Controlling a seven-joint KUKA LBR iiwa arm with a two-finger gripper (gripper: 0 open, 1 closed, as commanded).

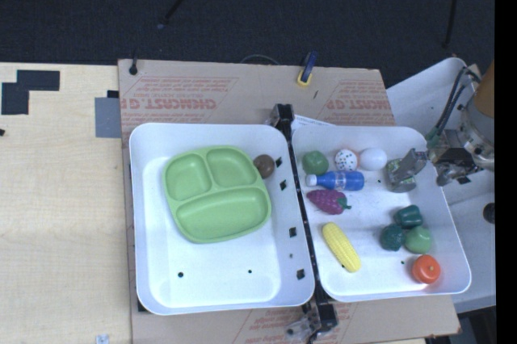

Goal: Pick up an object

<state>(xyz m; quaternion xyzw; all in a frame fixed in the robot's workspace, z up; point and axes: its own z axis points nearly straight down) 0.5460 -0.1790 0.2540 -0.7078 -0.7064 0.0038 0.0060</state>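
Grey metal two-finger gripper (401,173) sits low over the right shallow white plastic bin (452,229), near its right edge toward the far corner. Can't tell if anything is between the fingers, or whether they are apart or together; it's a blurry grey lump from this angle.

No object lifted yet. Candidates all lie in the right bin: small white smooth ball (373,158) just beside the gripper on its left, white dotted ball (346,160) next to that, round green toy vegetable (315,163) near the far left corner, blue and white toy bottle (339,182) lying flat, purple bumpy toy fruit (327,201) below it, yellow ribbed toy corn cob (342,247) near the left edge. A cluster of three dark and light green toy peppers (406,229) touching each other by the right edge, orange toy tomato (426,269) at the near right corner.

Left bin (153,253) holds a light green three-compartment plastic tray (216,194) and a small brown ball (264,165) touching its far right rim.

Advice for the pick: the white ball is nearest but smooth and round, likely to roll off; close centred over it. Clustered peppers risk a double grab. The corn's long ribbed body would likely grip better across its width.
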